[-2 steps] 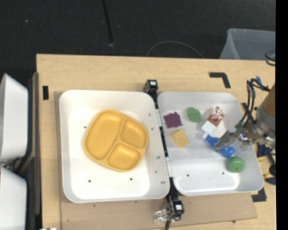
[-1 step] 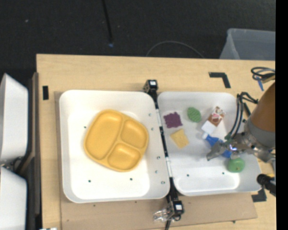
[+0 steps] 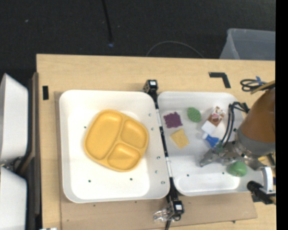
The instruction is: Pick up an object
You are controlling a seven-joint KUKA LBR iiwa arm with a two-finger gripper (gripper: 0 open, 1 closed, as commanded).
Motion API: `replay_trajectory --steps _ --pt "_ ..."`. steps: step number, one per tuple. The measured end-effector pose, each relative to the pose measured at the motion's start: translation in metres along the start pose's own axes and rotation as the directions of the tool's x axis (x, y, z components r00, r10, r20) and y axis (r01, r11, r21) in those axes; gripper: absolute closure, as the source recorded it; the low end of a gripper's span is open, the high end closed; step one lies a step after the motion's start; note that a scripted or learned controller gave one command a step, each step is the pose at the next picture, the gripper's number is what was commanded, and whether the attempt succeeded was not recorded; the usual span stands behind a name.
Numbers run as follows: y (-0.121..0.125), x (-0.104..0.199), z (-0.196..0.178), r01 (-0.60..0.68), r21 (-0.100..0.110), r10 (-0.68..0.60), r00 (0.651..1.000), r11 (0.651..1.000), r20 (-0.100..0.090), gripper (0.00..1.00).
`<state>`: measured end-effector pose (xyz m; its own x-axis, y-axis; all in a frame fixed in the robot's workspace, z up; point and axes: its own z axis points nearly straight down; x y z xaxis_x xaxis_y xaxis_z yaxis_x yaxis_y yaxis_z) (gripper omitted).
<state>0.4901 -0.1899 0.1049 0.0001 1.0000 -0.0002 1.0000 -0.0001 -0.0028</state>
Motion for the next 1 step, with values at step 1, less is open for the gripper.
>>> replay_trajectory --steps 1 --pt "0.0017 -0.0013 -0.0139 -0.005 -0.007 0.005 1.000 1.000 0.001 1.00"
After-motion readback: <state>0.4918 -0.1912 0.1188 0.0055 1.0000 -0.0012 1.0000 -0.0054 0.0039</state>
